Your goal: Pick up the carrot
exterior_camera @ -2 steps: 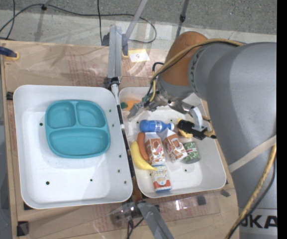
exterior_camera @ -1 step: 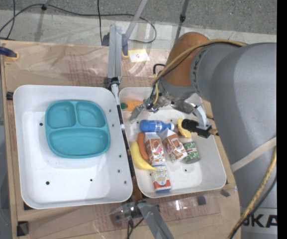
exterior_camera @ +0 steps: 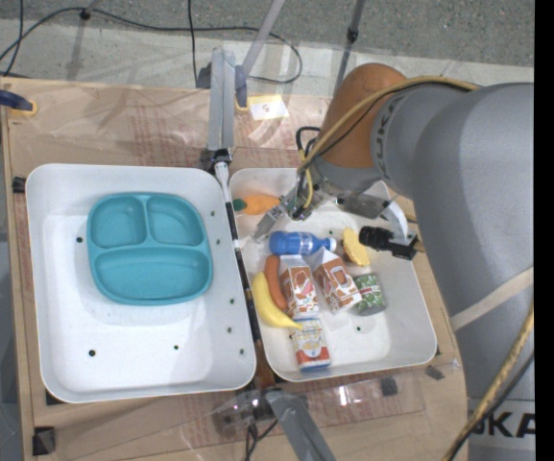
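Grey arm looming at right, its pincer (exterior_camera: 278,214) in the right white bin (exterior_camera: 411,339), small orange carrot (exterior_camera: 256,203) touching at ten o'clock, finger spread unreadable, nothing visibly held

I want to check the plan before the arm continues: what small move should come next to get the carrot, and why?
Probably shift the tool slightly toward the carrot and lower it. It sits over the right bin, just beside the carrot near the bin's far left corner, and nothing shows between its fingers.

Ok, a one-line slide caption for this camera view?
Gripper hovers by the carrot in the crowded right bin; teal plate in the left bin.
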You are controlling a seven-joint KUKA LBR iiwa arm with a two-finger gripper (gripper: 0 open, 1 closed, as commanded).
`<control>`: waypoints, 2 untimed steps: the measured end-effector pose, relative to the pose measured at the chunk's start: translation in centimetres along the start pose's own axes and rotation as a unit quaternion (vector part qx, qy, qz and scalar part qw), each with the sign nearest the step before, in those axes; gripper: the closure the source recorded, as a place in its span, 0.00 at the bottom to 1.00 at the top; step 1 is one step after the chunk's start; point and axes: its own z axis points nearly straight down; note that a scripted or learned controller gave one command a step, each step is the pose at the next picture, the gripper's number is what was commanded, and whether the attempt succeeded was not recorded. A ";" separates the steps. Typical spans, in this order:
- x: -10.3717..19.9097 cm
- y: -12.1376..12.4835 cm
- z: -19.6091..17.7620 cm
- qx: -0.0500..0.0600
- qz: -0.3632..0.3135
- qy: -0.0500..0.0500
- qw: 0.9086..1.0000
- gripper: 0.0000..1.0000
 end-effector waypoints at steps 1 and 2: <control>0.0 0.0 0.0 0.000 0.000 0.000 1.000 0.00; 0.0 0.0 0.0 0.000 0.000 0.000 1.000 0.00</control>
